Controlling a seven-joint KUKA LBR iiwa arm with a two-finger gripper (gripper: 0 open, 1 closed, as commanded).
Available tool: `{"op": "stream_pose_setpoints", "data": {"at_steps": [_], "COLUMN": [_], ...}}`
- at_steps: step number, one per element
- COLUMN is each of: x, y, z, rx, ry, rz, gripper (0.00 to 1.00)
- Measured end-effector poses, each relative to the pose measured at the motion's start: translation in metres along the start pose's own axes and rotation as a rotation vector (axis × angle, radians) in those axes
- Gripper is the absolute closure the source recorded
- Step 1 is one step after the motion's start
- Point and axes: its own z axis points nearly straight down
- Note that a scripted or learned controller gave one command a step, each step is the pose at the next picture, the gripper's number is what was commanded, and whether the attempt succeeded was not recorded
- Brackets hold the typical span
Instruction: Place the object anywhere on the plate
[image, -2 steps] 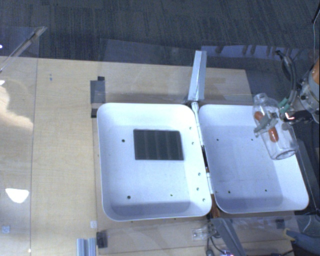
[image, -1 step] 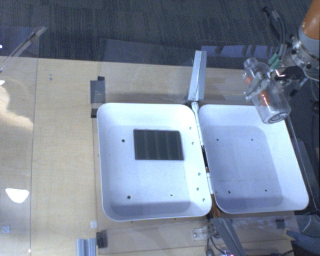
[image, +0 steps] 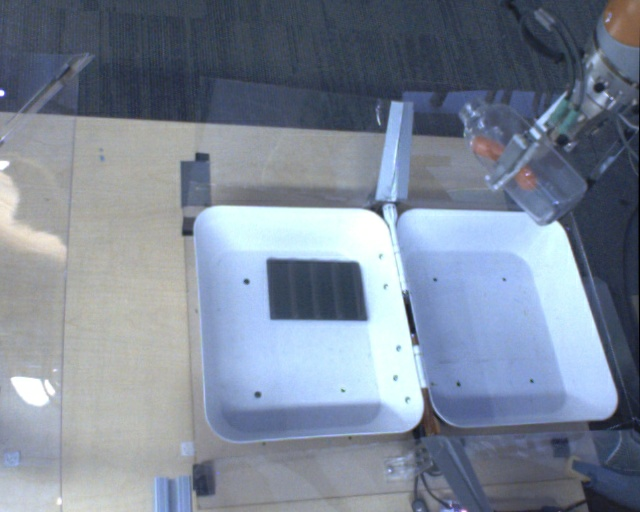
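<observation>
Status: placement not done, as far as we can judge.

We see 1 gripper (image: 525, 165) at about 2 o'clock in the camera view, a clear boxy unit hanging off the arm (image: 615, 40). It sits over the far rim of the right bin (image: 560, 300), at that bin's 1 o'clock corner. We cannot tell whether it is open or closed; the clear plastic blurs together.

2 small orange spots (image: 487, 148) show inside or behind that clear body. We cannot tell if either is the object or just gripper hardware. So the object's location is unresolved: if it is carried, it is up at 2 o'clock with the gripper, but that is a guess.

The plate (image: 317, 290) is the dark ribbed rectangle lying flat in the left bin (image: 215, 330), a bit toward 11 o'clock of that bin's middle. Its whole top is in view and nothing rests on it.

Left to do, in our judgement: carry toward 8 o'clock across the divider between the 2 bins, lower over the plate, release. Gripper and plate are well apart. The bench (image: 110, 300) around the bins is plain wood.
</observation>
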Motion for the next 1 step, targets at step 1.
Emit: {"op": "stream_pose_setpoints", "data": {"at_steps": [1], "x": [0.0009], "y": [0.0024], "z": [-0.0112], "rx": [-0.006], "ry": [-0.005], "rz": [-0.008], "gripper": [1.00]}}
